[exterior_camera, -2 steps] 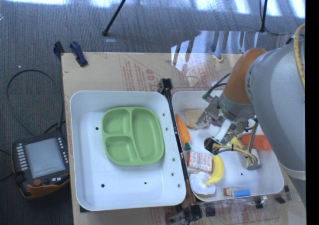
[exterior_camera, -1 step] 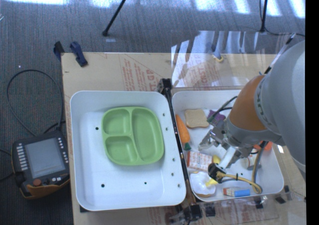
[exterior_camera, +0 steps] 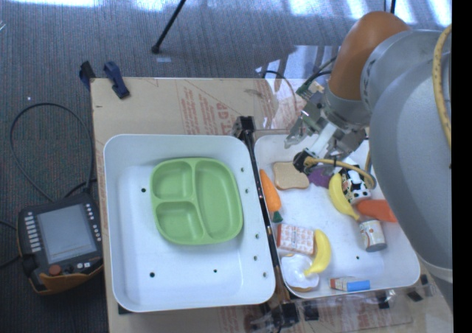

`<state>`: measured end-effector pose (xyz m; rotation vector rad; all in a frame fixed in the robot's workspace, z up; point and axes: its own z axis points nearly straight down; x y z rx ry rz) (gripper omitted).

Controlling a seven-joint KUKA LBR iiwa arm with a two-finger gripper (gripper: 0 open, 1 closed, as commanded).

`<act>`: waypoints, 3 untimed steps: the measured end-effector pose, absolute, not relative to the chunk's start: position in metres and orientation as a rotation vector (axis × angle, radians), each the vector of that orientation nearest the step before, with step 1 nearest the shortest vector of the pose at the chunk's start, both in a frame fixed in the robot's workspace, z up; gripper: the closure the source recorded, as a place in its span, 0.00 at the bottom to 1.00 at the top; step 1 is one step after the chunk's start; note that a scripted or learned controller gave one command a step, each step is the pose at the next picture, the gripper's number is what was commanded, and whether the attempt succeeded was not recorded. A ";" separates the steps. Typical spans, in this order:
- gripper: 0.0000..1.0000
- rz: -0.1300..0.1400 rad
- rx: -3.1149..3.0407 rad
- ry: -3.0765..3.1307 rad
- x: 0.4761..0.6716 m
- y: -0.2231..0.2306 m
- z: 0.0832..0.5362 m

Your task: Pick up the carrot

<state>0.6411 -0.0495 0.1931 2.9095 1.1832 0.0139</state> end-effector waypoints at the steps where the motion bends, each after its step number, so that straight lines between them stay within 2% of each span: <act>1: 0.00 -0.012 2.953 1.100 0.578 0.013 0.186; 2: 0.00 -0.011 2.949 1.100 0.578 0.012 0.186; 3: 0.00 -0.014 3.017 0.897 0.522 -0.003 0.186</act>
